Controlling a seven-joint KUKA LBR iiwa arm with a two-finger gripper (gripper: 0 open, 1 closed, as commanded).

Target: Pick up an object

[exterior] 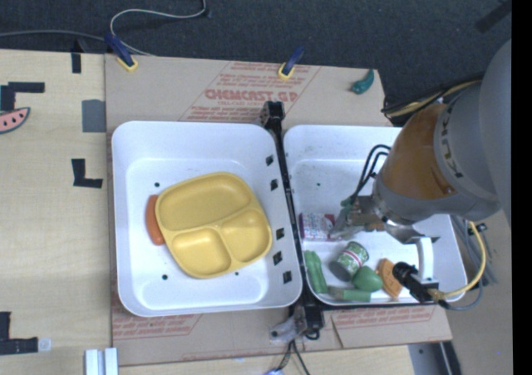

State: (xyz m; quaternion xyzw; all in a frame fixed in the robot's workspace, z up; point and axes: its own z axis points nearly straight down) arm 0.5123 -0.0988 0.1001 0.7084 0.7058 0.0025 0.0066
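Note:
My gripper (351,217) reaches down into the right bin (332,157) from the right, low over its middle. Just left of it lies a small flat packet with red print (314,224). In front of the gripper a small can with a green label (352,259) lies tilted. Along the bin's front wall sit a long green piece (314,270), a rounder green piece (365,280) and an orange piece (388,275). I see nothing held in the gripper.
The left bin (133,157) holds a yellow divided plate (214,224) with an orange-red item (153,222) poking out at its left edge. The arm's orange band (420,161) and grey body cover the right bin's right side. A black clip (272,112) sits where the bins meet.

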